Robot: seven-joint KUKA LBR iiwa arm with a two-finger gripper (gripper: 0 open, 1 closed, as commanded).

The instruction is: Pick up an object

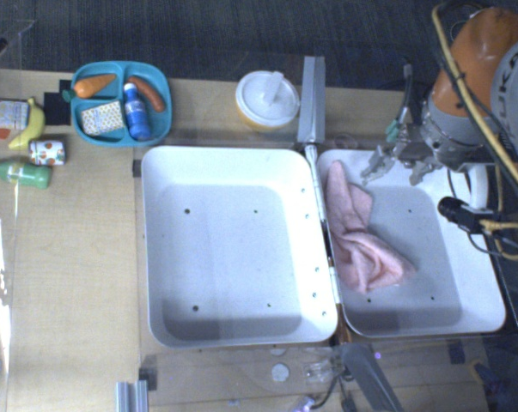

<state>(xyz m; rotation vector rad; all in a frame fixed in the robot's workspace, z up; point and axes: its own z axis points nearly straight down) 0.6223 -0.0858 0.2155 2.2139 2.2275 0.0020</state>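
Here: pink cloth [362,245] crumpled in right bin [473,316] — tool [399,163] released above bin's far edge.

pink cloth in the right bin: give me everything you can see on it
The pink cloth looks like soft fabric, pale pink, crumpled rather than folded. It lies in the right bin, along that bin's left side, against the wall next to the left bin. A narrower part runs toward the bin's far edge; the bulk bunches into a thicker lump with visible folds toward the bin's middle. It rests on the bin floor. The gripper hangs above the bin's far edge, apart from the cloth, not touching it.
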